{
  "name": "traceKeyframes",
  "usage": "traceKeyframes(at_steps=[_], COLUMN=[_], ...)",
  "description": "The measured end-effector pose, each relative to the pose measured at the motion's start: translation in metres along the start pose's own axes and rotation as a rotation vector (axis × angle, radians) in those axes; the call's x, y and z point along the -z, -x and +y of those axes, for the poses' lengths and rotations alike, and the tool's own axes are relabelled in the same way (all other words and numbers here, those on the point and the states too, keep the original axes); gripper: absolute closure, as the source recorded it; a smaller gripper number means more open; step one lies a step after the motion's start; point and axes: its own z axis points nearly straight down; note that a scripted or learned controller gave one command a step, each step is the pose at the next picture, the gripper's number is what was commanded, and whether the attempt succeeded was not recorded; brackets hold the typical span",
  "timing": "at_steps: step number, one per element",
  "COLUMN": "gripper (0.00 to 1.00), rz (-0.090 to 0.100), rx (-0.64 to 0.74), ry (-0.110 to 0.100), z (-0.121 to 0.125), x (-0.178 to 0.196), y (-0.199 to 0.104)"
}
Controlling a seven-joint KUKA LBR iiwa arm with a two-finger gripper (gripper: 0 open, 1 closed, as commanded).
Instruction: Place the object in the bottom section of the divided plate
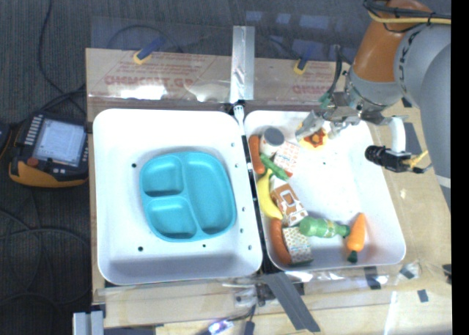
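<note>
We hold our gripper [320, 130] above the right bin [381, 201], a small orange-red object [316, 138] pinched between fingers, ready for the divided plate [187, 194]

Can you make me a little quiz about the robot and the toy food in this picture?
1. True or false: the blue divided plate sits in the left bin.
2. Which toy lies nearest the right bin's lower right corner? A) the carrot B) the banana C) the green bottle
3. Fill in: the gripper is above the ____ bin.

Key: 1. true. 2. A. 3. right; it is near that bin's far edge, with a small orange and white item just under it, and I can't tell if it is held.
</note>
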Motion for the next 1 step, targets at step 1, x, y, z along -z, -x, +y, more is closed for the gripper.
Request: traceKeyframes(at_steps=[1], gripper=[1.00], rz=[0.002], rx=[0.072], ry=[0.002], z=[0.0227], x=[0.0975], y=[-0.0836])
